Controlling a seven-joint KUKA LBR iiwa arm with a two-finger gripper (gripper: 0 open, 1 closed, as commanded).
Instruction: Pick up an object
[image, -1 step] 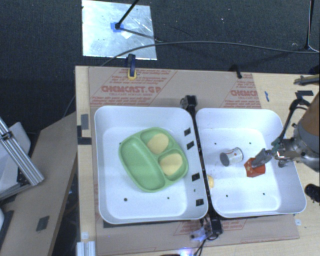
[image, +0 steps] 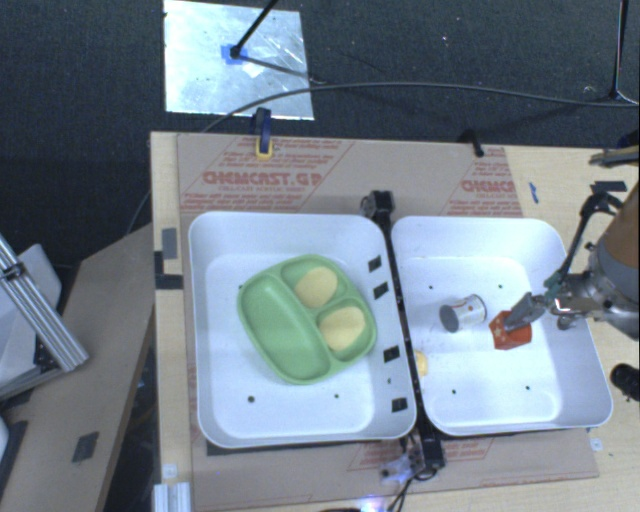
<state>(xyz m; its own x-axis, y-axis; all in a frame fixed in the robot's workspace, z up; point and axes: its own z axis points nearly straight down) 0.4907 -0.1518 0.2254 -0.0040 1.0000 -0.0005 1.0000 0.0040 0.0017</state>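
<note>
In the right bin (image: 480, 400) a small silver cylinder (image: 462, 313) lies on its side near the middle. Just to its right sits a small red object (image: 511, 335). My gripper (image: 522, 313) reaches in from the right, its tip right at the top edge of the red object and touching or nearly touching it. A small yellow piece (image: 421, 364) rests at the right bin's left wall. The left bin (image: 240, 405) bears a green divided plate (image: 285, 335) with two pale yellow items (image: 318, 286) in its compartments.
A black divider with clips (image: 392, 300) runs between the two bins. Both bins stand on a cardboard sheet (image: 300, 175) on the bench. A metal rail (image: 35, 310) stands off to the far left. The right bin's front half shows bare white floor.
</note>
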